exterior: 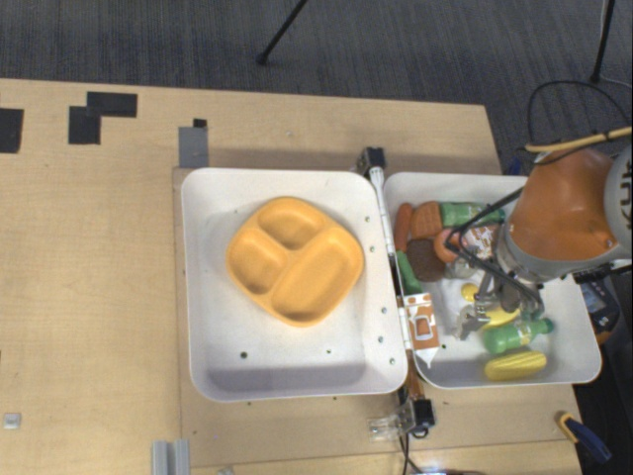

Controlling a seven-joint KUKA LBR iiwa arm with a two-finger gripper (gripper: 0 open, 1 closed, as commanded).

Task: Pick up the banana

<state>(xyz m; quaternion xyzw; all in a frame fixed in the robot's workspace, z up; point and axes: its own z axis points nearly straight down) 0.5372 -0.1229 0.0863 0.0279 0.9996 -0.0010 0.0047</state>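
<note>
A yellow curved piece that looks like the banana lies in the right bin, mostly hidden beneath the arm's wrist. My gripper hangs low over the bin's middle, directly at that yellow piece and just above a green bottle. The orange band and wrist cover much of the bin's right half. Whether anything is held is not visible.
A yellow ridged item lies by the right bin's front wall. Brown items and a green packet crowd its back left, and an orange-white box leans on the divider. The left bin holds a yellow divided plate.
</note>
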